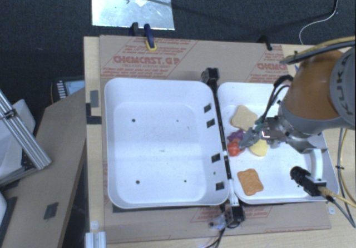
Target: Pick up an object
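The gripper (248, 140) is low in the right bin (281, 188), near the divider. Whether its fingers are open or closed cannot be told; nothing is visibly held between them. Directly at the tips lies a cluster: a red piece (234, 149) just to the left, with a purple piece (235, 137) touching above it, and a yellow piece (259, 149) just to the right. A tan slice (243, 117) lies above the tips, nearby. An orange slab (250, 181) lies below, apart. Judgement: the red piece is nearest, and any closing would have to be made on that side.
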Tool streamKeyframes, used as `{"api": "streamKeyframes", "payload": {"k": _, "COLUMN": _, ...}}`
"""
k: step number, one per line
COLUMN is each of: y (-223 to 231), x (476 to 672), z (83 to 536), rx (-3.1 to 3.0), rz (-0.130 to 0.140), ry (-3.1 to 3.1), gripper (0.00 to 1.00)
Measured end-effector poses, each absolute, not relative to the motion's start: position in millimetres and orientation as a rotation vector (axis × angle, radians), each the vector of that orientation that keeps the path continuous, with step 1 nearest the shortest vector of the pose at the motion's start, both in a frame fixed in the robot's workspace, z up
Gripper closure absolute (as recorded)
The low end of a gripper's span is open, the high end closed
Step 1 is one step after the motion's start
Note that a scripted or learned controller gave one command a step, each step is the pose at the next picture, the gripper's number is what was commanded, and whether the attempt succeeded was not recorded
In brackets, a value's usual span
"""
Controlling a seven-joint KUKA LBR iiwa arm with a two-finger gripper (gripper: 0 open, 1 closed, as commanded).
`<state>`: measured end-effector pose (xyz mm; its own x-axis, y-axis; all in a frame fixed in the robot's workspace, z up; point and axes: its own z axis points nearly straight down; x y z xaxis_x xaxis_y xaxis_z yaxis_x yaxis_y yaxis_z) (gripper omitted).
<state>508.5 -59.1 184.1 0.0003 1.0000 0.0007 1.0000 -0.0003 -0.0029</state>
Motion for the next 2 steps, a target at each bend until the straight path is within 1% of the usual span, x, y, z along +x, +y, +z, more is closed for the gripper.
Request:
{"api": "streamKeyframes", "payload": {"k": 1, "y": -58, "x": 512.0, "z": 195, "rx": -2.221, "rz": -0.003, "ry": -2.225, "gripper": 1.00}}
{"api": "streamKeyframes", "payload": {"k": 2, "y": 5, "x": 511.7, "z": 295, "rx": -2.213, "rz": -0.016, "ry": -2.239, "gripper": 1.00}}
